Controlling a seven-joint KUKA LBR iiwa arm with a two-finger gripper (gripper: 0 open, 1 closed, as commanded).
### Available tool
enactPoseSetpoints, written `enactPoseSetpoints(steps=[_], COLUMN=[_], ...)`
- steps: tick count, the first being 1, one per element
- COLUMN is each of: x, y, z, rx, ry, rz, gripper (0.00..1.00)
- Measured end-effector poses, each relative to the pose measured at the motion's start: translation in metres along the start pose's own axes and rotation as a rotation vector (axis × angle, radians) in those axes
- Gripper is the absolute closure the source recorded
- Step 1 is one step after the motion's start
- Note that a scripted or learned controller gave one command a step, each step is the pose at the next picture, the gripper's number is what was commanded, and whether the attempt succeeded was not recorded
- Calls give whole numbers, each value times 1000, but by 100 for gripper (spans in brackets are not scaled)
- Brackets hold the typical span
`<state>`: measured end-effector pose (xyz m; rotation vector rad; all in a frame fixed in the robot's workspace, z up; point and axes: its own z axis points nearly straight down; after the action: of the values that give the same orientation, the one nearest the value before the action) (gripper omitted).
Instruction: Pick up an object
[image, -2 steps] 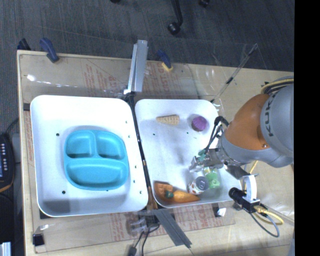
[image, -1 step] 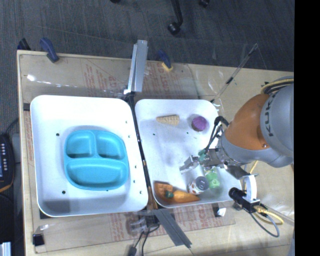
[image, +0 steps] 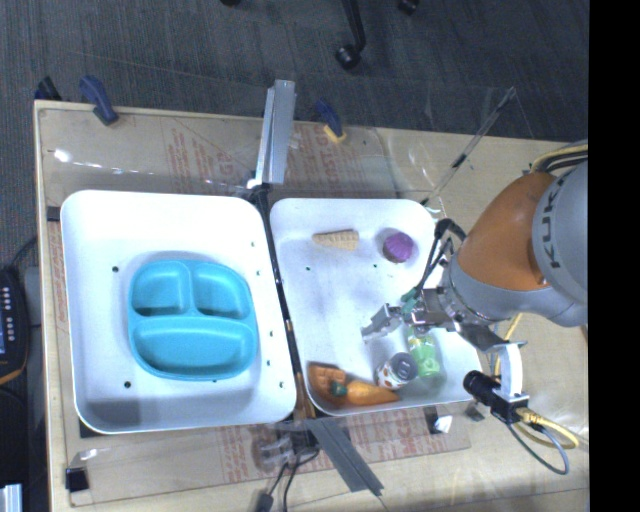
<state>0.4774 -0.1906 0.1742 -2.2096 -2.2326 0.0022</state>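
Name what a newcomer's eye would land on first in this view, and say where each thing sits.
The bright blue divided tray stands out most, lying in the middle of the left bin. Next comes the grey arm with its orange band, reaching in from the right so that the gripper hangs over the right bin, just above a small can and a green object. An orange carrot lies along that bin's near edge.

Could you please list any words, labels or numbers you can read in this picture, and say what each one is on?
"KU": start of a dark brand name on the grey arm, cut off at the picture's edge.
Reddish print on the bench surface: too blurred to read.
The small can: label too small to read.
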Motion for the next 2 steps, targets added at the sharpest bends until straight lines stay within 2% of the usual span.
enactPoseSetpoints(steps=[1,2], x=[-19,-19], y=[0,2], z=[82,72], rx=[-1,-3], ry=[1,0], rz=[0,-5], gripper=[0,100])
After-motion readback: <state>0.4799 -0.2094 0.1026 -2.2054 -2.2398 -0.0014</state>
